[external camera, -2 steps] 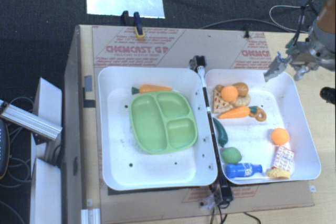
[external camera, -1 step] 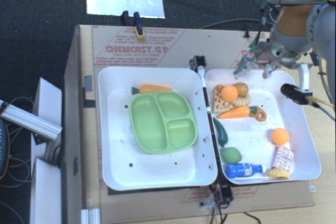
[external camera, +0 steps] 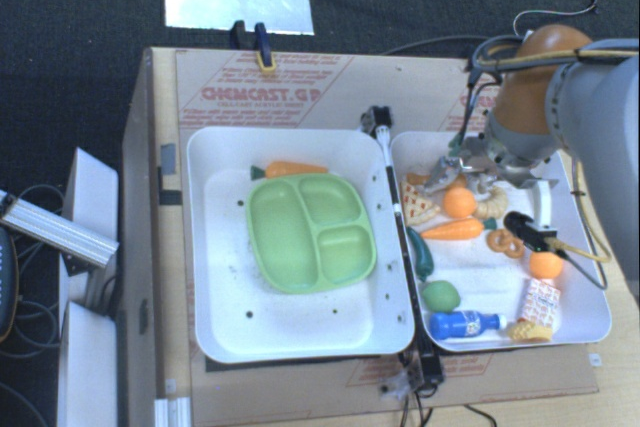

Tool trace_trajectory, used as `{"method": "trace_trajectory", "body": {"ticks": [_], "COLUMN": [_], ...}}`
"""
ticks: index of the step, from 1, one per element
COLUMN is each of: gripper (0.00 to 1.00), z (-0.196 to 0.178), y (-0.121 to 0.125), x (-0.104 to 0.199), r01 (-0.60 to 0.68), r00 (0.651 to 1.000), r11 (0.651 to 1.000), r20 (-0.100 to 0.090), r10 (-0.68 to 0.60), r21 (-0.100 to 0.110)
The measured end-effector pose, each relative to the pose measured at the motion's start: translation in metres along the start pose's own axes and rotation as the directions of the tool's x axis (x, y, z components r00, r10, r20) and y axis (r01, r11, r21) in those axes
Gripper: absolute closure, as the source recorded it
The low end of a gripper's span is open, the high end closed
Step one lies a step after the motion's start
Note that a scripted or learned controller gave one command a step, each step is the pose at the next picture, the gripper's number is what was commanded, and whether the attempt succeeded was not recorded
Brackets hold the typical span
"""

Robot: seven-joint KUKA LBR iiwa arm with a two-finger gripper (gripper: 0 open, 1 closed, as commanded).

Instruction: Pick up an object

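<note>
My gripper [external camera: 468,171] is low over the far part of the right bin [external camera: 596,307], hanging from the grey arm with the orange band. Just in front of it lie an orange ball [external camera: 459,203] and a beige piece [external camera: 490,206]. A pizza slice [external camera: 420,208] sits to its left and a toy carrot [external camera: 453,230] lies nearer the front. The wrist hides what is directly under the gripper, and I see nothing held in it.
The right bin also holds a pretzel [external camera: 503,243], a second orange [external camera: 545,265], a green lime [external camera: 440,295], a blue bottle [external camera: 466,323] and a snack packet [external camera: 538,307]. In the left bin [external camera: 200,245] are a green divided plate [external camera: 310,232] and another carrot [external camera: 290,169].
</note>
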State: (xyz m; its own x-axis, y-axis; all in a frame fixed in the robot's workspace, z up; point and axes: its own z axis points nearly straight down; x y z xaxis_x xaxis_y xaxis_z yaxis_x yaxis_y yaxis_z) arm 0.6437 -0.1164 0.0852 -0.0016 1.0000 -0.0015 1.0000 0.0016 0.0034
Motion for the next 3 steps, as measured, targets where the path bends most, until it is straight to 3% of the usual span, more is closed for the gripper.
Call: {"method": "trace_trajectory", "body": {"ticks": [1, 2, 3], "gripper": [1.0, 0.0, 0.0], "z": [-0.011, -0.011, -0.003], "y": [0.001, 0.001, -0.024], "x": [0.0, 0.0, 0.016], "r01": [0.001, 0.001, -0.003], "r00": [1.0, 1.0, 1.0], "r11": [1.0, 1.0, 1.0], "r20": [0.0, 0.0, 0.005], "r10": [-0.001, -0.001, 0.003], "r21": [-0.002, -0.001, -0.008]}}
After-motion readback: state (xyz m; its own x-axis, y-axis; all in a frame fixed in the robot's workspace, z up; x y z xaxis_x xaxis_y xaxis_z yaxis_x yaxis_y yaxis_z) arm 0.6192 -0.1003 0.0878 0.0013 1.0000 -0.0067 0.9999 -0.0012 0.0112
